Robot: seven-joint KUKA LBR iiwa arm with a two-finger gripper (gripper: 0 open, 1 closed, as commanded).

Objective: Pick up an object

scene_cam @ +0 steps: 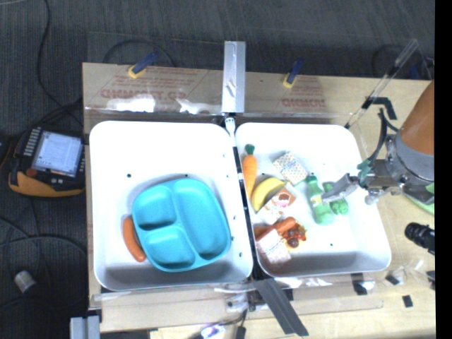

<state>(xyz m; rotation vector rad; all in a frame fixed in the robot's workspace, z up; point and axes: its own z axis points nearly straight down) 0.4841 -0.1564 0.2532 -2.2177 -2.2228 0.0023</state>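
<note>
On the wooden bench, two white bins.

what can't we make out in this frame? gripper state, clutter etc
- Gripper: fingers too small and blurred against the green plastic bottle to tell open from shut, or contact.
- Orange sausage-shaped toy: partly hidden under the blue divided plastic tray.
- Small packets below the yellow toy banana: overlapping, too small to identify.
- Grey arm: cut off by the right edge.

Grey arm with orange band, black cable, seemingly metallic end effector.
</note>
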